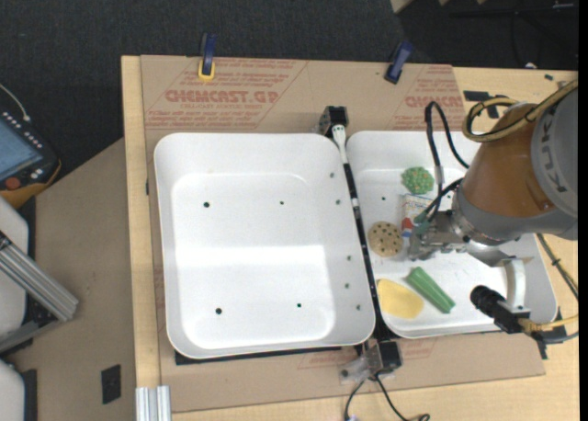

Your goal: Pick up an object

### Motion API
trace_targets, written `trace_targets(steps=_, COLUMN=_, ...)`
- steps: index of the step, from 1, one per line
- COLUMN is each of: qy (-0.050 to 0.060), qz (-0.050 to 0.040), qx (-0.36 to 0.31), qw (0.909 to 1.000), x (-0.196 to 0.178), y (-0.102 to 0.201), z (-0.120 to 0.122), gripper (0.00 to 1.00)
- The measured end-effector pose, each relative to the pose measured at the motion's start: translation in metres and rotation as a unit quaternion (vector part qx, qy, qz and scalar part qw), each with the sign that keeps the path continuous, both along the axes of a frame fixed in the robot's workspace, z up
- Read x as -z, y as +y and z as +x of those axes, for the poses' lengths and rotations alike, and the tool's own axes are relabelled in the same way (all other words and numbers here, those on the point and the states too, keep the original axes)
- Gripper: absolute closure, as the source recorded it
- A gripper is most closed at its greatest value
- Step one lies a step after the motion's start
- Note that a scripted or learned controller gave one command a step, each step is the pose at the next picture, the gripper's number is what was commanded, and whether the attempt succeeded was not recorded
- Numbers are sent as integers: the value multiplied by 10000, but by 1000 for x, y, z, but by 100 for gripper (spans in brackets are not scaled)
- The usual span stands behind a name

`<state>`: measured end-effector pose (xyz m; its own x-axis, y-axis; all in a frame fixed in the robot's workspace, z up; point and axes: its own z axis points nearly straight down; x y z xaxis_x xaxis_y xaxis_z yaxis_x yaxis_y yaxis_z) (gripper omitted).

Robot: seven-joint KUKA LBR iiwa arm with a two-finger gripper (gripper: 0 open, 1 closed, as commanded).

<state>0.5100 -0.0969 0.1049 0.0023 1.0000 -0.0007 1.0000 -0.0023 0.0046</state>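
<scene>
**Camera view: gripper low in the right bin, nothing in its grasp that you can confirm**

Camera view puts the arm reaching in from the right, w/ the gripper down in the right bin. You can't tell how far apart its tips are: the wrist and cabling crowd that spot, and no object shows clearly between them, so don't count anything as held.

Objs in the right bin, all grouped toward its left half:
- speckled brown disc, just left of the gripper and close to touching it
- green stick, just nearer than the gripper, long axis running from far-left to near-right
- yellow piece, near-left of the gripper, butting the green stick's left side
- green round obj, farther than the gripper, apart from it
- a small red/white item right at the gripper; too cluttered to make out

Left bin: the arm isn't over it.

The relation to watch: the disc lies directly left of the tips and the stick directly near. My read is the disc or the small item at the tips is the likeliest pick, since both need only a small shift. For the stick, you'd want the closing direction set across its diagonal, not along it. Judged from this frame, the pick isn't done yet.
</scene>
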Motion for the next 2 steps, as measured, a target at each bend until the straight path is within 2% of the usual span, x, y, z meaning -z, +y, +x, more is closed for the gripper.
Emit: trace_targets(steps=2, qy=-17, qz=-7, qx=8, qw=10000, x=-20, y=0, z=1, gripper=100)
